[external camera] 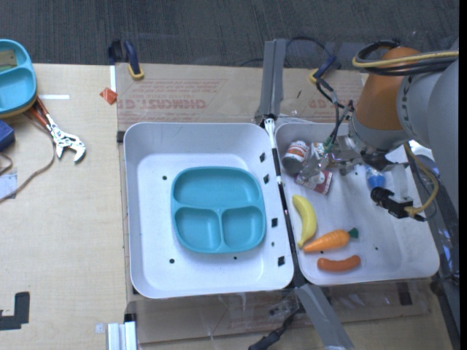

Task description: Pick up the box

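The arm [408, 93], grey with an orange band above the wrist, reaches in from the right and bends down over the far end of the right bin [398, 265]. Its tool [321, 168] sits low in that bin's far left part, right at the box [322, 181], a small reddish and white carton lying tilted on the bin floor; the tool's tips are lost against the carton and the clutter around it (whether they are spread, pressed together or pinching the box cannot be told from this angle). Just to the left of the box, touching or nearly touching it, lies a small can [295, 154] with a red and white label, close to the wall shared by the two bins. Nearer the camera in the same bin a banana [306, 217] lies along the left wall, a carrot [328, 240] with a green top lies just beside its near end, and a sausage [338, 263] lies near the carrot, closer to the front rim. The left bin [146, 268] carries a teal divided plate [218, 209] in its middle. On the surface [58, 254] well to the left of both bins rests a wrench [64, 141].
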`<state>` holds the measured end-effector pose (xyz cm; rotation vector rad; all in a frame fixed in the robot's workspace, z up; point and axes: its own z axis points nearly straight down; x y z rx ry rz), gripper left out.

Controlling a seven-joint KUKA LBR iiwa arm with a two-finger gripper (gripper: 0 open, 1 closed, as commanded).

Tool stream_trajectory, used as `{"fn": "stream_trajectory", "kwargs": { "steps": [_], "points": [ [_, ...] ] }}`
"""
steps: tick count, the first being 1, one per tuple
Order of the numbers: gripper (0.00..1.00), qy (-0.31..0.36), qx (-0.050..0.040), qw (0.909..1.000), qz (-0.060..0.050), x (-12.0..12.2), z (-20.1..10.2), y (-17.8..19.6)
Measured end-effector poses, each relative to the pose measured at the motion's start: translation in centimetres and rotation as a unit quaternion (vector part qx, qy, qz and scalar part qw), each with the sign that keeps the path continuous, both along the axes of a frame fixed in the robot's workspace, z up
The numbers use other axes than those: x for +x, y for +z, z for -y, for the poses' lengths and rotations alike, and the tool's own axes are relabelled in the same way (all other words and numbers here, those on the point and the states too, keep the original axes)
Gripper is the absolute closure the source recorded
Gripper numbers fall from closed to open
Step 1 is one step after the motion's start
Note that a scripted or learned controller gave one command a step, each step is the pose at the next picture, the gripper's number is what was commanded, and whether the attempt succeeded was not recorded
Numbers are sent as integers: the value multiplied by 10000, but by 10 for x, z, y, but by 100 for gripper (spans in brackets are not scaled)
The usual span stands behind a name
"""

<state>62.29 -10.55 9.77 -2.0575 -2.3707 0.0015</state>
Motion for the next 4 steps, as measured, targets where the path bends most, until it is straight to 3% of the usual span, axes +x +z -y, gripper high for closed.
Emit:
{"fn": "stream_trajectory", "kwargs": {
  "steps": [4],
  "points": [
    [0, 291, -24, 9996, 23, 3, -3, 0]
  ]
}}
